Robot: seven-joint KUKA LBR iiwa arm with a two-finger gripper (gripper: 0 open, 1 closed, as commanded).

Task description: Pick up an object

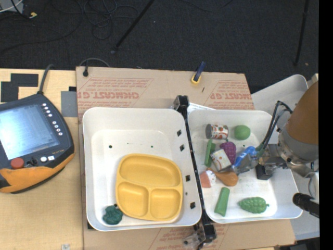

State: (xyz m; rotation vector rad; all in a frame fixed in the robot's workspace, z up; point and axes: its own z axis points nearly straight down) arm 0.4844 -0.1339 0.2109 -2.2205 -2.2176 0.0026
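Over the right bin (281, 190) my gripper (264, 166) hangs beside the crowded pile (225, 158); clenched or released, I cannot tell. I'd target the bumpy green toy (254, 204), apart near the front wall, descending straight.

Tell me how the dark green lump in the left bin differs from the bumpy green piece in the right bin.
Shade: the dark green lump is deep bluish green; the bumpy green piece is bright light green. Shape: the lump is roundish, the piece longer and oval. Setting: the lump sits close beside the yellow tray; the piece lies apart from its neighbours. Both are knobbly and near their bins' front walls.
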